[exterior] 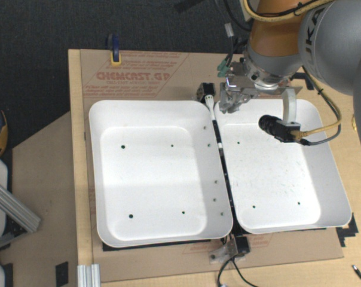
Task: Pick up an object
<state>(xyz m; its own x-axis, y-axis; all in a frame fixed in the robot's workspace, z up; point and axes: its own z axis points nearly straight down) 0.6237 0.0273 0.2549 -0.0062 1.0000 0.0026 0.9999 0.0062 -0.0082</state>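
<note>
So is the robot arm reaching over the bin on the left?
No, the pincer hangs over the top corner of the right bin, beside the edge where it meets the left bin.

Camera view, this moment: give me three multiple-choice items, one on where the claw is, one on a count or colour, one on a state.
1. Where is the claw?
A. Over the far left corner of the right bin
B. Over the middle of the left bin
C. Off the bench, near side

2. How many white bins are on the bench?
A. One
B. Two
C. Three

3. How do the two bins sit?
A. Stacked
B. Far apart
C. Side by side, inner rims meeting

Answers:
1. A, the claw hangs by the rim where the bins meet, at the far end.
2. B, two show.
3. C, the rims run together down the middle.
</note>
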